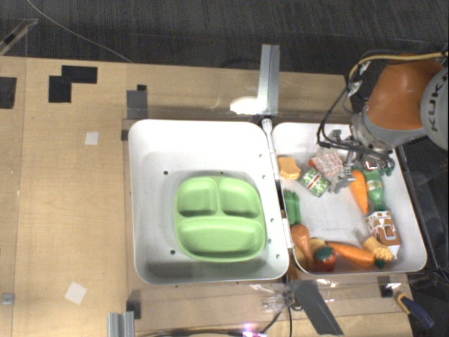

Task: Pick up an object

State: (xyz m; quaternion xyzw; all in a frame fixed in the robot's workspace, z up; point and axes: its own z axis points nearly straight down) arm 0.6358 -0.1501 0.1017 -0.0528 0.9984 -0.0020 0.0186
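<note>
Camera view. Two shallow white bins stand side by side on a wooden bench (pixel 63 209). The left bin (pixel 151 153) holds a green divided tray (pixel 219 217), lying flat near the bin's centre, with two small compartments toward the far side and one long compartment toward the near side.

The right bin (pixel 337 213) holds the loose objects. Along its left wall, from far to near: a small yellow-tan block (pixel 288 167), a green vegetable-shaped piece (pixel 292 207), and an orange-red piece (pixel 302 241). At the near edge, a red tomato-like toy with a green top (pixel 323 258) touches a long orange carrot (pixel 351 252), which lies almost parallel to the near wall. Near the right wall, a small white and brown carton (pixel 383 228) rests just above the carrot's end. A second orange carrot (pixel 359 191) lies tilted in the upper right area, beside a green item (pixel 374 189).

The arm enters from the right; its orange band (pixel 396 100) sits above the far right part of the right bin. The gripper (pixel 345 174) is low over that bin, just beside a pink-patterned packet (pixel 327 163) and a green and white packet (pixel 315 182). Whether the pincer is open, closed or gripping anything cannot be told: the wrist and cables cover the fingers.
</note>
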